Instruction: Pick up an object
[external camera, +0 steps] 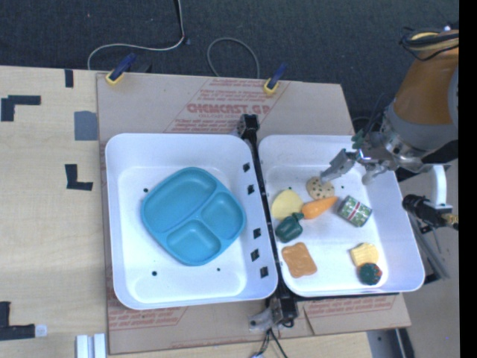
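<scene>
Approach step: gripper [356, 166] open, nothing betw. fingers, over right bin [402, 222].
Nearest: cookie [321, 189] just below-left of tips, likely target; next move calls for descent + closing. Carrot [319, 208] and can [354, 211] crowd it. Farther: lemon [286, 203], toast [299, 259], blue tray [194, 215] in left bin.

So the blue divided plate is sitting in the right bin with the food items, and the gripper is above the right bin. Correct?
Not quite. The blue divided plate lies in the left bin, alone; the food items, such as the carrot and the toast, are in the right bin. The gripper is indeed above the right bin. The camera view shows this.
</scene>
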Robot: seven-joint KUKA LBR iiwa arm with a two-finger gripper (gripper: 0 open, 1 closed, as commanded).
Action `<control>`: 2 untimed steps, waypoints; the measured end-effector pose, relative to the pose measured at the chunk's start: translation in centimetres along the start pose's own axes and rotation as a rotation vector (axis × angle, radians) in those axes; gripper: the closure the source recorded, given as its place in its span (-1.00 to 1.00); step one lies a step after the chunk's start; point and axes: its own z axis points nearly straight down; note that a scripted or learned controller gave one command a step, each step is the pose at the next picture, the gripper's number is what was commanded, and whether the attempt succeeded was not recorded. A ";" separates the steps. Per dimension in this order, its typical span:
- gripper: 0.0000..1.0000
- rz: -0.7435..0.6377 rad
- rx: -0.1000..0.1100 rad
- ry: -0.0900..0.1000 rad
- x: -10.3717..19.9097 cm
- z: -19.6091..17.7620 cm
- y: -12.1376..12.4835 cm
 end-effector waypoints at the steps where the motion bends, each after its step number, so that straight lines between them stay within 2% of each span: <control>1: -1.00 0.003 0.006 -0.002 -4.7 10.4 2.9; 2: -1.00 -0.004 -0.005 -0.005 0.3 14.9 5.6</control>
